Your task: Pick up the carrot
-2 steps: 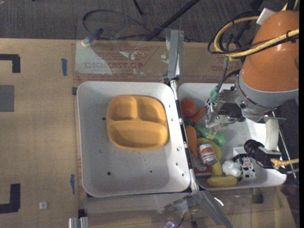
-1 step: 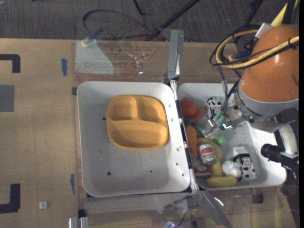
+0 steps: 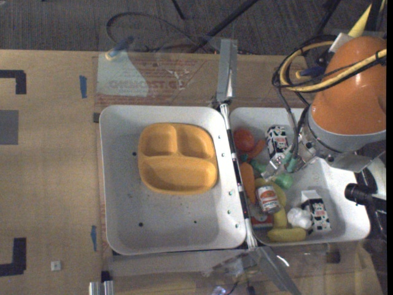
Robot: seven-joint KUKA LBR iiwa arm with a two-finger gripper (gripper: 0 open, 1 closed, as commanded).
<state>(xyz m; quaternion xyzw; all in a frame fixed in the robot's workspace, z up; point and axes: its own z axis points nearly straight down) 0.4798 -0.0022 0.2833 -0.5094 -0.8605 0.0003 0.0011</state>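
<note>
Nearest me, at the 6 o'clock edge of the right bin, a yellow banana lay flat along the wall. Just behind it sat a crumpled white piece touching a small cow-print carton. Toward 9 o'clock from those, a little red-labelled can stood on a pale yellow item.

The carrot lay next, at about 9 o'clock in the right bin. It was pressed close along the wall shared with the left bin, its length running from 12 to 6. It was just beside the can and nothing gripped it.

The gripper hung over the middle of the right bin, to the carrot's 2 o'clock and clearly apart from it. It was right above some green toy pieces. Whether the claw was wide or narrow I could not tell, as the arm's grey and orange bulk loomed over it from 3 o'clock.

Farther back, at 11 o'clock in that bin, a red tomato rested near the corner. A 2nd cow-print carton stood at its 3 o'clock.

In the left bin, an orange divided plate with 3 sections sat toward 12 o'clock. It was well apart from the carrot.
</note>
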